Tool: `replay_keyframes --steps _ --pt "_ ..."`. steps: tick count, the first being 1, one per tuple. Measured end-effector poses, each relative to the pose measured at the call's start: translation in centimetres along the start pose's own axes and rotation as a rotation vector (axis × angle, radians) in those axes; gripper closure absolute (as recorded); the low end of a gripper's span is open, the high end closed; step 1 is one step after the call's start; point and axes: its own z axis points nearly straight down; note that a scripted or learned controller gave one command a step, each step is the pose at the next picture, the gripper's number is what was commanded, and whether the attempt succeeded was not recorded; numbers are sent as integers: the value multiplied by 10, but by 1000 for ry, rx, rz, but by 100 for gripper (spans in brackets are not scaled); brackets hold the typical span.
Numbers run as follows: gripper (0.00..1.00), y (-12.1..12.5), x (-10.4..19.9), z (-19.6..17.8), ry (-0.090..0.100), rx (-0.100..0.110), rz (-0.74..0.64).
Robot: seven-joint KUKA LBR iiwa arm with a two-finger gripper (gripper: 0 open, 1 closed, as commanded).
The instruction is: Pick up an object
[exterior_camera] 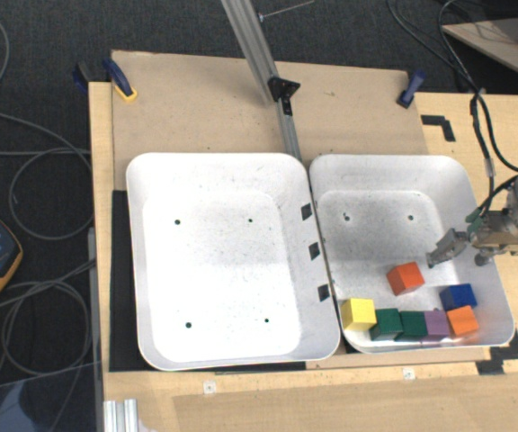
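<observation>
Red-orange block [406, 277]: one; lying tilted on the floor of the right bin [380, 174], apart from the other blocks, near the gripper's fingertips but not touching them.
Row along the right bin's near wall: four blocks, touching side by side; from the left, one yellow block [360, 312], two green blocks [387, 322] [413, 324], one purple block [436, 323].
Right-hand corner pair: one orange block [462, 319] touching the purple one; one blue block [458, 296] just behind the orange.
Block count: seven in all, every one in the right bin.
Gripper [445, 249]: one; entering over the right bin's right rim, fingers slanting down toward the red-orange block, spread apart, nothing between them.
Bins: two, white, shallow, side by side; left bin [151, 178] showing four small dark dots on its floor, right bin two.
Black clips [314, 250]: three, on the seam between the bins.
Bench [196, 97]: one, pale wood.
Blue clamps [120, 79] [410, 88]: two at the far corners.
Metal pole [254, 39]: one, slanting down to the far edge of the bins.
</observation>
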Motion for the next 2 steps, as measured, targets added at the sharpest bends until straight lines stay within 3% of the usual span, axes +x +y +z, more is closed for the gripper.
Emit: replay_keyframes --steps 2 --pt "0 2 1 87 5 -11 -2"
